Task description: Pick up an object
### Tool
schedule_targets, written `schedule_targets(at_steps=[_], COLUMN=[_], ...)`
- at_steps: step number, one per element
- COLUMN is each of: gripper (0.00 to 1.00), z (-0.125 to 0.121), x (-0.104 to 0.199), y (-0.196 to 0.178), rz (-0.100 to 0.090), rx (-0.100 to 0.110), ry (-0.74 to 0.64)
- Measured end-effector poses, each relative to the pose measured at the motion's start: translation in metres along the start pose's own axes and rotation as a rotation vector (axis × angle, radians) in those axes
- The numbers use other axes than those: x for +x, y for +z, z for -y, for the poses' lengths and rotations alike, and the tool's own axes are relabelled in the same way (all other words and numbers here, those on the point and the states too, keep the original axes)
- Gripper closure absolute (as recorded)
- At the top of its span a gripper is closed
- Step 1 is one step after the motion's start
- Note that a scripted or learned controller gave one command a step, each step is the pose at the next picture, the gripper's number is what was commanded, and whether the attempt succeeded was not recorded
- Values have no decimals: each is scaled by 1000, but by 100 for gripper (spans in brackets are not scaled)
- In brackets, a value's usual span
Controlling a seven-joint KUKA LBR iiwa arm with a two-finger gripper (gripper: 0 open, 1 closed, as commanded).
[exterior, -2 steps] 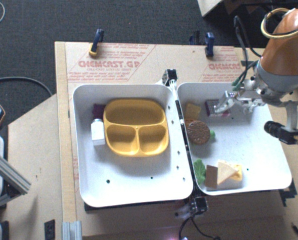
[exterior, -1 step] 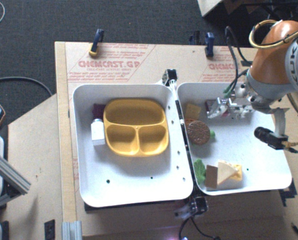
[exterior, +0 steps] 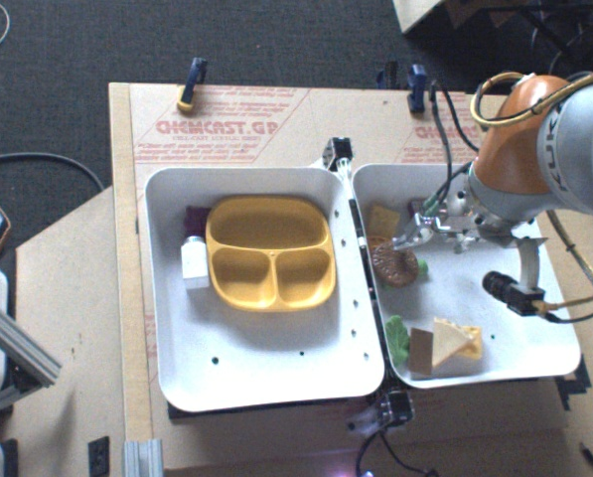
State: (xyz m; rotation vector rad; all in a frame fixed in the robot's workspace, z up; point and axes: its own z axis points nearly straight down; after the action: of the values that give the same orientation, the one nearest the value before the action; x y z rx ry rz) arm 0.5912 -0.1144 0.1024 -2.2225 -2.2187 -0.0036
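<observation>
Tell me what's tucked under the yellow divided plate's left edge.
Beside the yellow divided plate, a white block and a dark purple item show. Anything further under the plate is covered.

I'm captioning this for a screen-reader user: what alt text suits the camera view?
A grey robot arm reaches from the right over the right bin, its gripper above a round brown object. The left bin holds a yellow divided tray.
</observation>
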Motion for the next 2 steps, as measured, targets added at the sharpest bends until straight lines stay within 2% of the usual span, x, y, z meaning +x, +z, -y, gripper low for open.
schedule_targets(at_steps=[1,2], gripper=[0,100], z=[-6,-7], x=[-2,-2], y=[9,-2], rz=[7,8], rx=[-17,-23], ry=[0,1])
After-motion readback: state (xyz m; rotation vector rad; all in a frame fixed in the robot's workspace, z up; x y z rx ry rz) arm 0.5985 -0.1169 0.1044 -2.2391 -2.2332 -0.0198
